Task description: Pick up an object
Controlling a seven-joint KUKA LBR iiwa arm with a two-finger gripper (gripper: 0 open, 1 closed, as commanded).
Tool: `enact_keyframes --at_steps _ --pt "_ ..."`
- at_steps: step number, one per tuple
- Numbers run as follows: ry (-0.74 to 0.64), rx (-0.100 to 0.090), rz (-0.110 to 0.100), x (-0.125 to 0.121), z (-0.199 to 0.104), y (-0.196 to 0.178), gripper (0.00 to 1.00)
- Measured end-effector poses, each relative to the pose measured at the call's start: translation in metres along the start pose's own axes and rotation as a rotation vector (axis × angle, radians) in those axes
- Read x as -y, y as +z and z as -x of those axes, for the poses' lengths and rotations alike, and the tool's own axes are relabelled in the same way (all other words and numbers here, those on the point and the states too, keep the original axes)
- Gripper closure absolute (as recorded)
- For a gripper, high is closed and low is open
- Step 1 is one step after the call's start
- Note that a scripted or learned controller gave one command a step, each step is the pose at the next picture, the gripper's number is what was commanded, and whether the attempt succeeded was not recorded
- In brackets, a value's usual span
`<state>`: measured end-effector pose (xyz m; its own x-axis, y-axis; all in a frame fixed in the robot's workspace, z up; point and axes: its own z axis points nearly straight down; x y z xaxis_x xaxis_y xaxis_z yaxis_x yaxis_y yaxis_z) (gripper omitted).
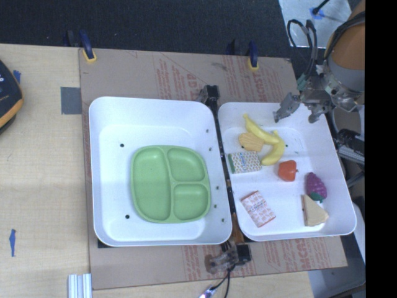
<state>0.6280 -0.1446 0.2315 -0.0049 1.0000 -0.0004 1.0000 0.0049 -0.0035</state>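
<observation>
Hovering hand [302, 107]: open and holding nothing, above far edge of right bin [347, 219].
Banana [268, 140]: in right bin's far part, nearest the hand, likely target.
Green plate [169, 183]: in left bin [99, 172].

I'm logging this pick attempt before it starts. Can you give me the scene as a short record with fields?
left bin: holds a green divided plate
right bin: holds banana, red tomato, purple item, sandwich wedge, red-and-white packet, green-and-white packet, tan snack
gripper: above the right bin's far edge, holding nothing visible
picked so far: nothing
</observation>
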Motion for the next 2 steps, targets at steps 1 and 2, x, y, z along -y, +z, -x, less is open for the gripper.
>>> enact_keyframes --at_steps 1,2 --pt "0.001 0.001 -0.002 0.003 0.027 0.121 0.00" --pt "-0.002 0.000 -0.001 -0.029 0.001 0.139 0.00"
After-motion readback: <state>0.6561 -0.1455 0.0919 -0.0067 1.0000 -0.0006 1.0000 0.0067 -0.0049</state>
